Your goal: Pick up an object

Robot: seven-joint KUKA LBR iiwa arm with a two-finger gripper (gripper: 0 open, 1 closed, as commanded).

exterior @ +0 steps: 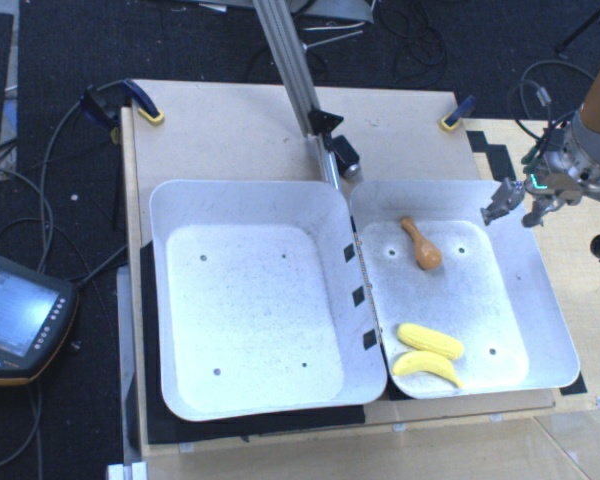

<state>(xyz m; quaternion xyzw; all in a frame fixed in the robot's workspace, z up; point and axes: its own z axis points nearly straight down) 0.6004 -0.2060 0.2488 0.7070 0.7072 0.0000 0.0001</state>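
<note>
While my gripper (516,206) hangs over the upper right corner of the right bin (520,268), its two fingers (500,204) stand spread apart with nothing between them. Below and to the left of me, a small wooden spoon (421,244) lies on the bin floor near the far wall, its round bowl end toward the near side and its handle slanting up and away. Two yellow bananas (430,352) lie side by side close to the bin's near left corner, well apart from me. The left bin (180,208) sits beside the right one, their rims touching
</note>
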